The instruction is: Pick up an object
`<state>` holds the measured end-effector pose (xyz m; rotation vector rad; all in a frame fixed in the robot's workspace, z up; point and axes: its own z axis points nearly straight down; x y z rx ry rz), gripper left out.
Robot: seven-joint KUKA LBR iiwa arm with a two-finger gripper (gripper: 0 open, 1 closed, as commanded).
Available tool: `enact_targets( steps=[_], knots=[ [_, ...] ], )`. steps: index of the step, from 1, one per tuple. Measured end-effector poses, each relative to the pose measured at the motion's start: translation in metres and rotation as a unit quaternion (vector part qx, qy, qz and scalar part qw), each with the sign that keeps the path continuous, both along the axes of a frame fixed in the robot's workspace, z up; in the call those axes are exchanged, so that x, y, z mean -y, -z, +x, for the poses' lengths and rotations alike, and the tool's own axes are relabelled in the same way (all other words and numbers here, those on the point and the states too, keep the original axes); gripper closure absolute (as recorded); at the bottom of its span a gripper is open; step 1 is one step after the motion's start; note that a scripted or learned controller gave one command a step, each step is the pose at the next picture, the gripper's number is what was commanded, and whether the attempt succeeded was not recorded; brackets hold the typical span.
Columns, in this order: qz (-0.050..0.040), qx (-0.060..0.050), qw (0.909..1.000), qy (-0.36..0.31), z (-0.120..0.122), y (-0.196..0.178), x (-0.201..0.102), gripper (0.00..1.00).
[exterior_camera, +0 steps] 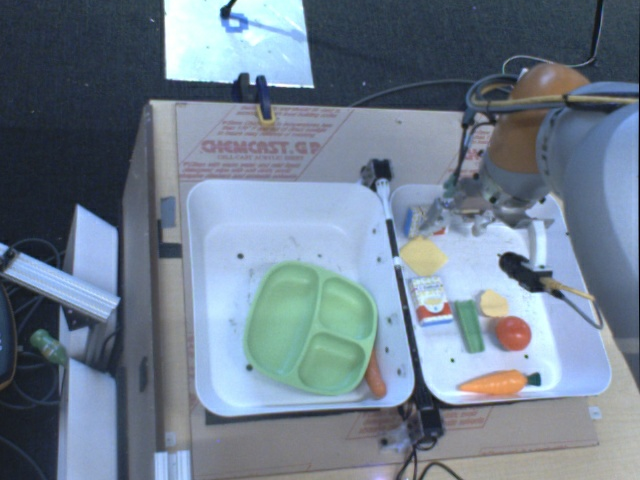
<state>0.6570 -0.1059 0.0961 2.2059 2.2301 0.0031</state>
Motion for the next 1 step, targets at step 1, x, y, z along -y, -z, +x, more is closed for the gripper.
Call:
enact_targets(
  steps=[1],
  knots=[
    [-0.0026, -0.009, 0.9999, 0.004, 0.0092, 0.0094, -0.0115, 0.00]
  ],
)
